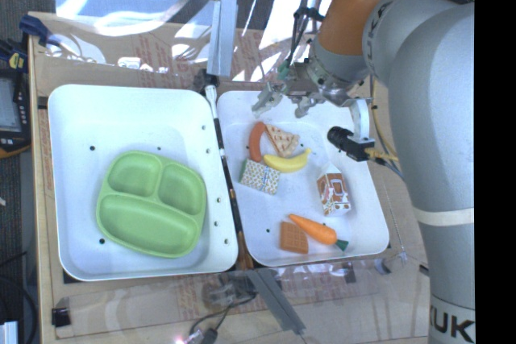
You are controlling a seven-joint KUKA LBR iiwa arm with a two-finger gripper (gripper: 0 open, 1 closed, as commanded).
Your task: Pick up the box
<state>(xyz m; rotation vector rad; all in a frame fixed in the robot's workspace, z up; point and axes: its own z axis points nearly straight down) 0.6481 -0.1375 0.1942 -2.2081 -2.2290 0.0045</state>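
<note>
Two bins on my screen: left bin (68,105), green tray (151,203). Right bin (367,234): sausage (255,142), banana (287,162), carrot (313,229), box (333,193) lying near its right side. Gripper (289,102) hovers above the far edge, fingers spread, nothing held. I judge pickup not begun.

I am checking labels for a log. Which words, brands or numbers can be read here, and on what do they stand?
"KU": on the arm's grey base, cut by the frame edge.
Print on the small box: too blurred to read.
Patterned packet: no readable text.
</note>
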